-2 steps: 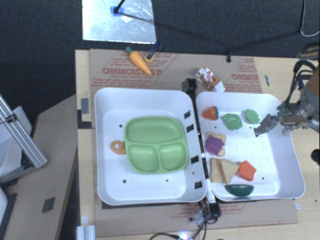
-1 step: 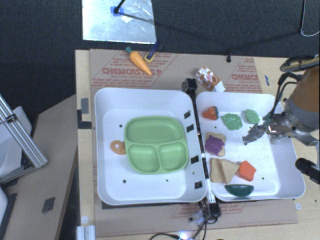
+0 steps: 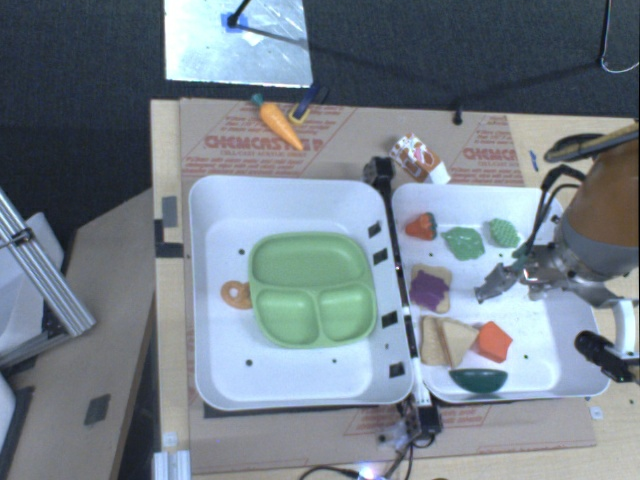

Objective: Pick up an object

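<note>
My gripper (image 3: 492,286) hangs over the middle of the right bin (image 3: 570,373), pointing left. It is apart from every toy. A purple piece (image 3: 429,289) lies to its left and an orange-red block (image 3: 494,341) sits just below it. Around them lie a tan bread slice (image 3: 445,340), a dark green wedge (image 3: 478,379), a red pepper (image 3: 421,226), a green leaf (image 3: 463,241) and a bumpy green piece (image 3: 503,232). I see nothing held in the gripper.
The left bin (image 3: 215,218) holds a green divided plate (image 3: 310,288) and a small orange ring (image 3: 236,294). Behind the bins lie a toy carrot (image 3: 280,125) and a red-and-white packet (image 3: 418,158). A shiny sheet (image 3: 238,28) lies at the far back.
</note>
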You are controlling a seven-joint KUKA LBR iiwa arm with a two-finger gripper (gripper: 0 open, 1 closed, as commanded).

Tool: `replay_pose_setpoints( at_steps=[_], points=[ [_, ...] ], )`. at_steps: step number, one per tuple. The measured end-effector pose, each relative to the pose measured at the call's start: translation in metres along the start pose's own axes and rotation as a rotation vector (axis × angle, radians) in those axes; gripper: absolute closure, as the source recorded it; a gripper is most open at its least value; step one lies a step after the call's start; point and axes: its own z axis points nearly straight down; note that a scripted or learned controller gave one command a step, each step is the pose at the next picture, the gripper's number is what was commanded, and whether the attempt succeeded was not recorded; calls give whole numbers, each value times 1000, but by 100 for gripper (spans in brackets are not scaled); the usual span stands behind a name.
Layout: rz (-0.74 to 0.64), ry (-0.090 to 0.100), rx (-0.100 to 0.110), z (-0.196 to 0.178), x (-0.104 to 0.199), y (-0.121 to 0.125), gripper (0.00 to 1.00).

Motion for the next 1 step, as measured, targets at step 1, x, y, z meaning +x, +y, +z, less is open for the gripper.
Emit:
replay_pose_setpoints(
  at_steps=[1],
  points=[
    [0, 0, -1, 46, -7, 5, 0]
  ],
)
